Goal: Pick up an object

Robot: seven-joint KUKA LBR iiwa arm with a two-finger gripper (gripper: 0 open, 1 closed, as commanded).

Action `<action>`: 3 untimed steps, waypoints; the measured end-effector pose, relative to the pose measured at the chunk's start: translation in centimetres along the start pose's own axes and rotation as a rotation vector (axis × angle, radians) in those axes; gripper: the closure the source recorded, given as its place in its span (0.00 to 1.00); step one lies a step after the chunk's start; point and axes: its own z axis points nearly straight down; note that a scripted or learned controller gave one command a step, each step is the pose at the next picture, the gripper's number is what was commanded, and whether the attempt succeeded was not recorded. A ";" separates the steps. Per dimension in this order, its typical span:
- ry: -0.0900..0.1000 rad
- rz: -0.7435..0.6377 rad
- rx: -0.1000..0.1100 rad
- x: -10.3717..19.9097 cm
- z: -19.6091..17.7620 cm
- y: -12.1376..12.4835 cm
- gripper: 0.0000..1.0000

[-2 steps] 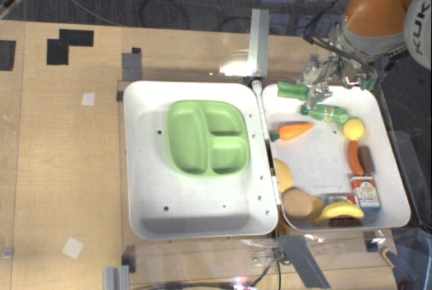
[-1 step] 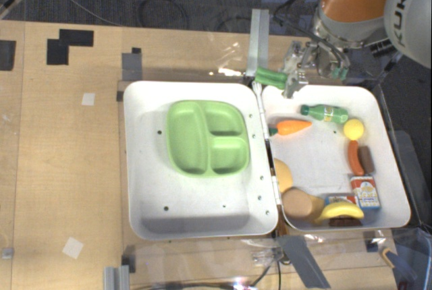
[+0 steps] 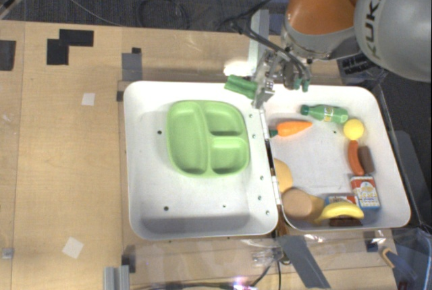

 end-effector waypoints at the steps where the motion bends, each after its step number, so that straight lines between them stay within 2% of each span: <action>1: -0.001 -0.242 0.003 -1.3 -1.7 -4.1 1.00; 2: -0.003 -0.059 0.001 -3.3 -2.8 -1.7 1.00; 3: 0.005 -0.206 0.005 7.3 2.4 -9.1 1.00</action>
